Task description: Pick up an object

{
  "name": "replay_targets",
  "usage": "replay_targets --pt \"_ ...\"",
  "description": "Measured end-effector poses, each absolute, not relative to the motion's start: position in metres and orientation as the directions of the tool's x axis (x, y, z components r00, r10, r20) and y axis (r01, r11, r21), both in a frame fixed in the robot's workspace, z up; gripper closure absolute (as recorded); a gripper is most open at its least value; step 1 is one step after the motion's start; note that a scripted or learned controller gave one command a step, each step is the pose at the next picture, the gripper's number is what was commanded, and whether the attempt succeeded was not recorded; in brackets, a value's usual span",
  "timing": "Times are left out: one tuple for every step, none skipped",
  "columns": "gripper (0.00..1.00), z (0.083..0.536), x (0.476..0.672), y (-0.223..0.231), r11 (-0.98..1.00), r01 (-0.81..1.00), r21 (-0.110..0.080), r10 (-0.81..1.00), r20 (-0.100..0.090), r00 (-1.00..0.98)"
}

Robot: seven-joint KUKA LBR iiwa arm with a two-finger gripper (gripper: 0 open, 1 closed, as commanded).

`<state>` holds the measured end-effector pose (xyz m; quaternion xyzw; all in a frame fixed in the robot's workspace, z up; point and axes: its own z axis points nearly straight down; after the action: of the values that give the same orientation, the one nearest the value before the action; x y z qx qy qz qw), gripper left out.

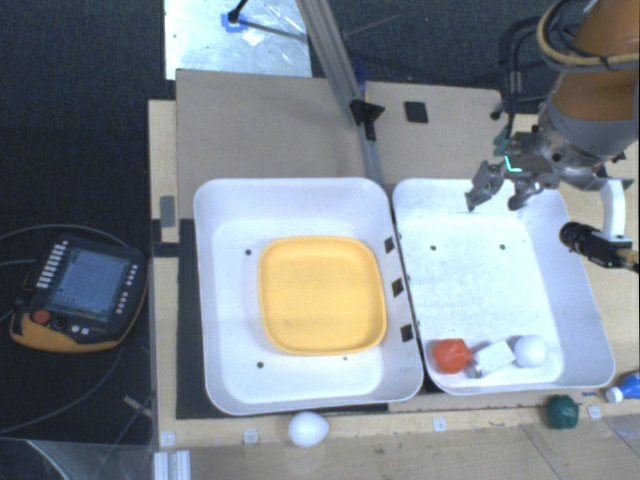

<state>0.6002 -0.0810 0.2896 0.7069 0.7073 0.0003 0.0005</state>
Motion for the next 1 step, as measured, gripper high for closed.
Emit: replay_targets --pt "0.0 0.2895 0.6002 -0.081 0.001 1.0 0.001 1.0 0.0 -0.001"
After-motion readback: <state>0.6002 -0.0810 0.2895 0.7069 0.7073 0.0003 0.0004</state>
